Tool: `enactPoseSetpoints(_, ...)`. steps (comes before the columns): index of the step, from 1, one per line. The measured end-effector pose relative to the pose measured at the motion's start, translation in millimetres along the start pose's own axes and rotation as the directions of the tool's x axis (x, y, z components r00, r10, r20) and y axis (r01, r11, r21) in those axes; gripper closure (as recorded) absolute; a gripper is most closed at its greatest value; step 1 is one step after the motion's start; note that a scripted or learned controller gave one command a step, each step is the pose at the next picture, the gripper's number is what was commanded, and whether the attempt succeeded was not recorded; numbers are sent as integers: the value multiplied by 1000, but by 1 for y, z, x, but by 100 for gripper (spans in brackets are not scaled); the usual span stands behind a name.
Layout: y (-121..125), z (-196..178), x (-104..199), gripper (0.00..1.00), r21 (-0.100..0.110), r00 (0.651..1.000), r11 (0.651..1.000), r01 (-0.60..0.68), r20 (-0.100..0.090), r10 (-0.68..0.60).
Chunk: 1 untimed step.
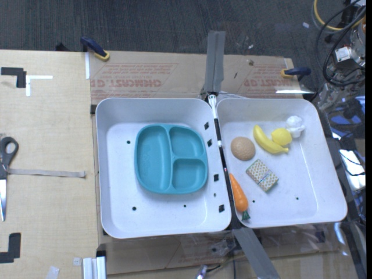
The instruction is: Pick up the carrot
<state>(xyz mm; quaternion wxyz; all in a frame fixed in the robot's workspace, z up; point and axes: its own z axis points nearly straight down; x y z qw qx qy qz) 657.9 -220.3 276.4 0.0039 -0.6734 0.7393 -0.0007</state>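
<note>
Scissors (pixel 6 167): laid at the bench's (pixel 46 214) left edge, well apart from both bins.

Left bin (pixel 110 173): a teal plate (pixel 171 158) with three compartments is carried near its middle; nothing is seen lying in any compartment.

Divider: the two bins are set touching along their inner walls, under a grey bar that runs in from the bench's far edge.

Carrot (pixel 238 193): found in the right bin (pixel 314 196), at its near-left corner, lying flat against the inner wall. The orange body is pointed toward the far edge and the dark green stub toward the near edge. It is left apart from the other things, with the box as its closest neighbour.

Ball (pixel 243 148): a brown, rounded thing placed up-bin of the carrot, near the left wall.

Box (pixel 262 175): a small patterned packet set just beside the ball, toward the near edge.

Banana (pixel 268 141): laid toward the bin's far edge, touching a lemon (pixel 282 136) on its right.

White lump (pixel 294 125): seated by the lemon, nearest the far-right corner; what it is cannot be told.

Hand: its state cannot be told from this view.

Progress: nothing of the task is judged done. The carrot is untouched on the bin floor. Reach, descent, closing and lift are all left.

Caution: with the carrot so close to the wall, little room is judged to be left for a finger on that side.
</note>
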Motion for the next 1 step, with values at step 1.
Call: enactPoseSetpoints(1, -3, -5, 0, 100, 1, 930, 930, 367, 0, -367)
